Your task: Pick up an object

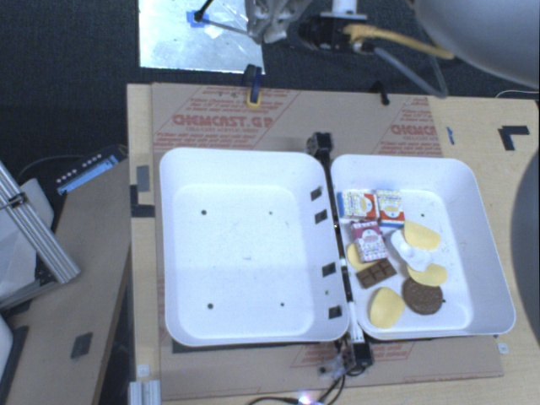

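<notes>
Since the claw [270, 17] is parked beyond the bins' far edge, well apart from them, its state cannot be told. The small red carton [369, 244] is suggested as target. It lies flat in the right bin [485, 226] near the left wall, crowded by a chocolate piece [376, 272]. It is judged light, stiff and slightly slick. The long axis runs near-to-far, slightly tilted, so it is best gripped across the narrow width.
</notes>
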Robot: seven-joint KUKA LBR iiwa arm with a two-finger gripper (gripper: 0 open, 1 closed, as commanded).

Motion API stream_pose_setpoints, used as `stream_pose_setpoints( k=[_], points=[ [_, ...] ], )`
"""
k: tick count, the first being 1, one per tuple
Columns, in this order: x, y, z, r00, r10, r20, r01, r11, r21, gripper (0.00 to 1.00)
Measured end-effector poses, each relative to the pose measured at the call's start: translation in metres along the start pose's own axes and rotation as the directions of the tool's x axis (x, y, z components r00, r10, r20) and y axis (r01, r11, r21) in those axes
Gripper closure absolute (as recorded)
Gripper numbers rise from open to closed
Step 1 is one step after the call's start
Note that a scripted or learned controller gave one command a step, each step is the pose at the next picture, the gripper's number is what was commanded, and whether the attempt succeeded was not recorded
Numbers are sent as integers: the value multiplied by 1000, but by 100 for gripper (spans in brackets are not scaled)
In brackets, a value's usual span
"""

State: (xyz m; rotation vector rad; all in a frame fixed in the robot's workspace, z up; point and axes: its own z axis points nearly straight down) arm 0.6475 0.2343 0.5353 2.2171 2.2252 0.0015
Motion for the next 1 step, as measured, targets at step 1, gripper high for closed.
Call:
stream_pose_setpoints(
  k=[1],
  points=[
    [0,-25,0,1000,-2,-1,2,1000,0,100]
  ],
)
